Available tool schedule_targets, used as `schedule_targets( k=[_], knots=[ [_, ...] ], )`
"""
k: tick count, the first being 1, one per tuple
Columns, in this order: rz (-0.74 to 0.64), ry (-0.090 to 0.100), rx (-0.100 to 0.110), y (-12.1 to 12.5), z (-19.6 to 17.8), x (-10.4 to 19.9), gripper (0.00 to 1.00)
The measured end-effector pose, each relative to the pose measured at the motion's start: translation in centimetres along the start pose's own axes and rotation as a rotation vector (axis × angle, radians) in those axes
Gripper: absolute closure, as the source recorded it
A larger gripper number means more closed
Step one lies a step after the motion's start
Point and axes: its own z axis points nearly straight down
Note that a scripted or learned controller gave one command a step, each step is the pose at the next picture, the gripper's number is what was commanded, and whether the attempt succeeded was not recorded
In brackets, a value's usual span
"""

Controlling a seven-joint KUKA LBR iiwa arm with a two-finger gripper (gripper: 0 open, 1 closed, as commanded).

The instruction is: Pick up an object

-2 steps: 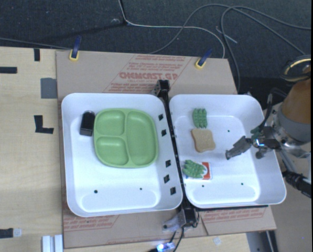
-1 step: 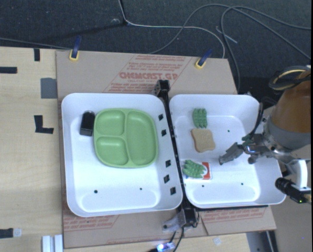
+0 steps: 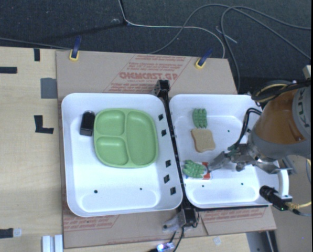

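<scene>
The right bin (image 3: 235, 193) holds three small items: a green ribbed piece (image 3: 200, 117) near its back, a tan bread-like slice (image 3: 203, 139) in the middle, and a green leafy piece (image 3: 193, 168) with a red bit (image 3: 206, 175) at its front left. My gripper (image 3: 212, 166) reaches in from the right, low over the bin floor. Its tip lies right beside the green leafy piece and the red bit. I see nothing lifted off the floor.
The left bin (image 3: 80, 193) contains a green divided plate (image 3: 126, 138) and a small black block (image 3: 87, 123) left of it. A black divider (image 3: 169, 140) runs between the bins. The arm's orange band (image 3: 279, 122) hangs over the right bin's right side. Cables cross the dark background.
</scene>
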Motion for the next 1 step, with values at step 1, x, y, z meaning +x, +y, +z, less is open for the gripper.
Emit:
schedule_targets(
  k=[1],
  knots=[
    [-0.001,0.0,-0.003,0.09,-1.32,0.0,1.0]
  ],
)
